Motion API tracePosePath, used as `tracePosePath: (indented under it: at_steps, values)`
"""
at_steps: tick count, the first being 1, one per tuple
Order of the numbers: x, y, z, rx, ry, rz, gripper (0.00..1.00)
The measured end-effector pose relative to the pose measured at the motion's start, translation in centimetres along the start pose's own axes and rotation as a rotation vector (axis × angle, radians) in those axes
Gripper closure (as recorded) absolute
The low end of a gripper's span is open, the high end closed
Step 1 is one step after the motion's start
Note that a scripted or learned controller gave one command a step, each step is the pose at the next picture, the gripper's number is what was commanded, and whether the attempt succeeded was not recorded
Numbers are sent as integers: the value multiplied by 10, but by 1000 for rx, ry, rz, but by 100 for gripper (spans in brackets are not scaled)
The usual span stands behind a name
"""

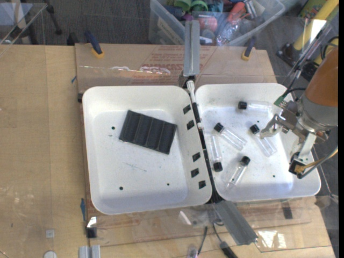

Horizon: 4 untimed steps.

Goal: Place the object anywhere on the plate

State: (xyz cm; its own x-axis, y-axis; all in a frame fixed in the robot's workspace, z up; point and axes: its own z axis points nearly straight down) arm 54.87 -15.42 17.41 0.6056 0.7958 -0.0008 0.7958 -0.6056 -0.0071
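Note:
The plate (148, 131) is a dark grey ribbed rectangle lying flat in the left bin (102, 192), slightly back of its centre. Several clear vials with black caps lie scattered in the right bin (279, 190): one near the back (253, 107), one in the middle (232, 138), one by the divider (215, 150) and one toward the front (236, 172). My gripper (277, 128) hangs over the right side of the right bin, just beside another vial (266, 143) with its cap (254, 128) pointing back. Nothing is visibly held.
A divider with black clips (194, 156) runs between the two bins. A clear tub of colourful objects (215, 7) stands behind the bins. Cables and a black fitting (297, 168) hang from the wrist over the right bin's right rim.

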Motion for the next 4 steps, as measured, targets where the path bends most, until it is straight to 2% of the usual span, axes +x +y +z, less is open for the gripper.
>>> tracePosePath:
  at_steps: [1, 2, 3, 4]
  values:
    - [41, -62, -9, 1, 0, 187, 0]
    - [96, -113, -9, 0, -1, 157, 0]
    - [123, -170, -24, 0, -2, 11, 0]
    - [122, -169, -33, 1, -2, 12, 100]
